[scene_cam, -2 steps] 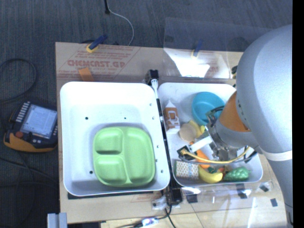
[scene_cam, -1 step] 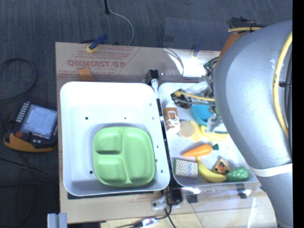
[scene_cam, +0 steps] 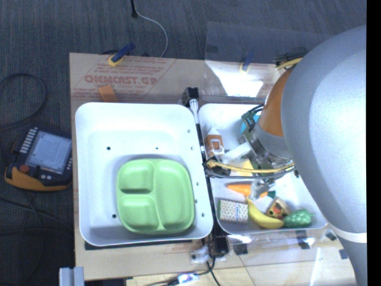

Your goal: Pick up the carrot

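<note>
Carrot [scene_cam: 239, 189]: lay just above banana [scene_cam: 262, 215]; gripper [scene_cam: 262, 183] beside it, state indeterminable. Best approach: centre squarely over carrot before closing.

One printed line was legible — reddish letters reading "CHEMCAST GP" on the brown protective sheet [scene_cam: 128, 79] behind the left bin [scene_cam: 95, 115]. The handheld pendant's screen [scene_cam: 47, 149] was too small to read.
</note>
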`<state>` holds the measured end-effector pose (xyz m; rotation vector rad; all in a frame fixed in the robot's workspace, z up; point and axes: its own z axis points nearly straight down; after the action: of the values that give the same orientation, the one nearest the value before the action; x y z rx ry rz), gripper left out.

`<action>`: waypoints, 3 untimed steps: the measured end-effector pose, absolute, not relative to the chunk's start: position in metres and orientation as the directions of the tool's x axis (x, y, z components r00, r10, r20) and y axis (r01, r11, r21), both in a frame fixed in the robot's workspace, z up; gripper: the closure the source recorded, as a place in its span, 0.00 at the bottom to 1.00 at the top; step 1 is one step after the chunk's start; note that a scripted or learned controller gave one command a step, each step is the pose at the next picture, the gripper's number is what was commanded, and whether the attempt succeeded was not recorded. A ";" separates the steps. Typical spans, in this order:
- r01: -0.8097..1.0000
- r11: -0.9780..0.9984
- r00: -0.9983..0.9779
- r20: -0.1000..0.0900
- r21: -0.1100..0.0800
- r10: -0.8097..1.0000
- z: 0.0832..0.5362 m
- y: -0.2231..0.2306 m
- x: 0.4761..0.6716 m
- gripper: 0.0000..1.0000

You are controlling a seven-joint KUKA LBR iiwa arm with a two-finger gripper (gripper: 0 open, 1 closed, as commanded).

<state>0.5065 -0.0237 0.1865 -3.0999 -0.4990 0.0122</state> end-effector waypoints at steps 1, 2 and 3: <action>0.377 -0.926 0.926 -0.006 -0.002 0.377 0.182 -0.023 0.483 0.00; 0.376 -0.926 0.926 0.013 0.008 0.376 0.090 -0.112 0.489 0.00; 0.245 -0.969 0.969 0.014 0.011 0.245 0.090 -0.112 0.489 0.00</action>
<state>0.4891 -0.1119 0.0901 -3.1266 -0.3888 -0.0247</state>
